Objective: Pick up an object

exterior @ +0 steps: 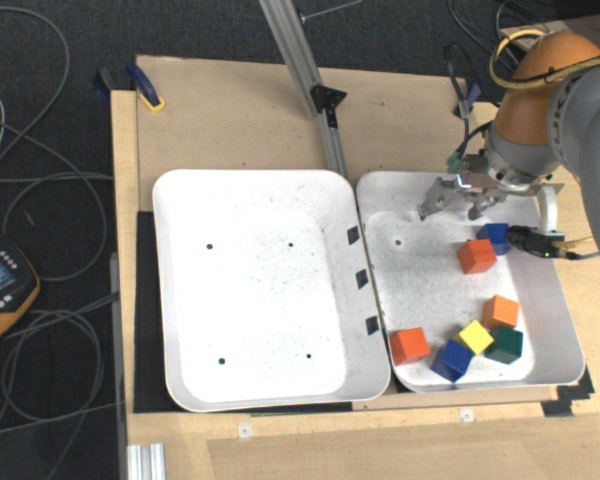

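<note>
The gripper (458, 201) hangs over the far end of the right bin (410, 268) with its fingers spread apart and nothing between them. Just beside it lie a red cube (476, 256) and a blue cube (495, 234), possibly touching. Further cubes cluster at the bin's near edge, an orange cube (410, 344) among them.

Both bins are white, the left bin (250, 278) finely speckled with a few dark dots, the right bin (420, 268) plainer. The right one holds a red-orange cube (476, 256), a blue cube (495, 235), an orange cube (500, 311), a yellow cube (475, 336), a dark green cube (505, 345), another blue one (450, 360) and another red-orange one (411, 345). The tabletop (230, 118) is pale tan wood, and the arm (570, 118) is grey with an orange band (535, 93).
</note>
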